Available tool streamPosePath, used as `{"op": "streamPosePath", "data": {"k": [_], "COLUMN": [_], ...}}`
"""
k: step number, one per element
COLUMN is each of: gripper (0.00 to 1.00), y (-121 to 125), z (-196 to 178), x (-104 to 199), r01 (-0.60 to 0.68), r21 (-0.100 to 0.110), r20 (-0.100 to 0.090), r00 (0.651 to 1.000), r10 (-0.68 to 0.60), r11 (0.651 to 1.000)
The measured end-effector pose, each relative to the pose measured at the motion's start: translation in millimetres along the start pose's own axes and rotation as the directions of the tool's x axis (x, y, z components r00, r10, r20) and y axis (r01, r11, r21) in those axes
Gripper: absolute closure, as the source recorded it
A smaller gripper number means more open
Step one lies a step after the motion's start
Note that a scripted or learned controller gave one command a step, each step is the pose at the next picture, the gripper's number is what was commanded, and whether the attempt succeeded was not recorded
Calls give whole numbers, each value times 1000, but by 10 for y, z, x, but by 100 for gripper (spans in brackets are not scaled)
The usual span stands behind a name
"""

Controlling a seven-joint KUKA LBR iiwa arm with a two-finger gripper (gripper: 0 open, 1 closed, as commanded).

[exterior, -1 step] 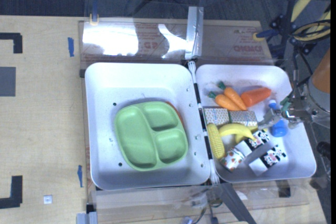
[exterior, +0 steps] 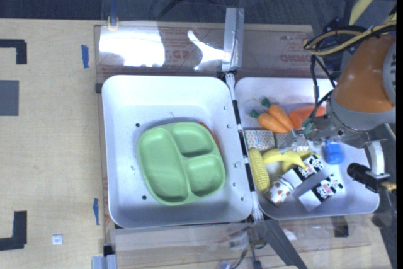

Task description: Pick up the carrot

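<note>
Lying orange, green-topped: carrot (exterior: 275,118) in right bin (exterior: 359,198).

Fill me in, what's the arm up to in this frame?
The KUKA arm reaches in from the right over the right bin, which is crowded with toy food. Its gripper sits low just right of the carrot, near the banana and corn. The carrot lies in the bin, not lifted. The left bin holds a green divided plate.
</note>
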State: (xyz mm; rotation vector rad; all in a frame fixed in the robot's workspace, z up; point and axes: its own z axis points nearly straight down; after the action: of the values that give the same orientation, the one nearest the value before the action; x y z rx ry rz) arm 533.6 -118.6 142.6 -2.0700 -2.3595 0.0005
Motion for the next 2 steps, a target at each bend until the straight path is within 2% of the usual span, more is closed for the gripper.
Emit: {"op": "streamPosePath", "data": {"k": [1,2], "gripper": [0,0], "y": [389,773], "z": [-240,371], "x": [-104,-259], "r01": [205,466], "r21": [-5,-5], "r20": [5,6], "r00": [979,885], "r10": [-205,-466], "r11": [979,885]}}
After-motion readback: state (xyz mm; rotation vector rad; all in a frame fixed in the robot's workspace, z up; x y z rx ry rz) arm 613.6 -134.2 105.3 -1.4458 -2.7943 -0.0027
